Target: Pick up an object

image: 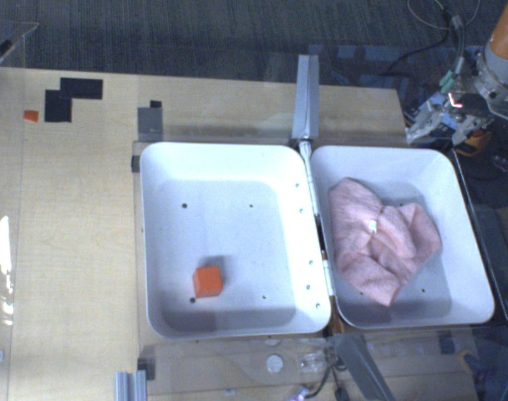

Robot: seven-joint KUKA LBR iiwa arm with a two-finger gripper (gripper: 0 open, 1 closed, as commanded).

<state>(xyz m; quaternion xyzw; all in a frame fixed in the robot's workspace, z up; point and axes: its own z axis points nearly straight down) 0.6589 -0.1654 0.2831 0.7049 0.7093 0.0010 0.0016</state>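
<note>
Pale wooden surface [70, 249], two white bins, nothing lifted yet.

We see the left bin [162, 224] holding a small orange block [208, 281] near its front-left corner, and the right bin [463, 249] a crumpled pink cloth [379, 245] at its middle. The jaws [442, 117] hang beyond the right bin's far right corner; we cannot tell their state. The whole pick remains.

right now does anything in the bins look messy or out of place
Nothing looks spilled or damaged. The pink cloth lies crumpled in a heap in the right bin, folded over itself rather than flat. The orange block sits alone, slightly turned, near the front of the left bin. The gripper is beyond the right bin's far corner.
</note>
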